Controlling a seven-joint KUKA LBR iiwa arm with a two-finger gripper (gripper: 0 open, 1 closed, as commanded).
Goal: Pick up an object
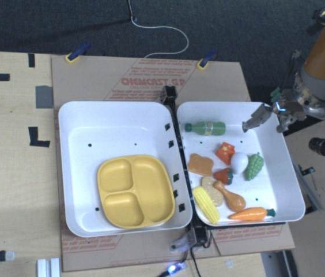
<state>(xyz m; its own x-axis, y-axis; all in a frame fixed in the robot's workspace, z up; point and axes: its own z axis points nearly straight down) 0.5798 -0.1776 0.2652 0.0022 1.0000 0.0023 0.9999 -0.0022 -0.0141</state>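
My gripper (268,120) hangs over the back right corner of the right bin (289,172), with its fingers (254,120) spread open and nothing between them. Below and to its left lie toy foods. A green bottle (206,128) lies on its side near the back wall. A red pepper (225,151), a white egg (239,163) and a green bumpy piece (255,166) sit mid-bin. An orange-brown slab (200,165), a drumstick (230,196), a corn cob (206,205) and a carrot (249,214) lie toward the front.
The left bin (82,131) holds a yellow divided plate (135,190) at its front. A black divider (177,149) runs between the bins. A white cable (157,27) trails over the dark floor behind the bench.
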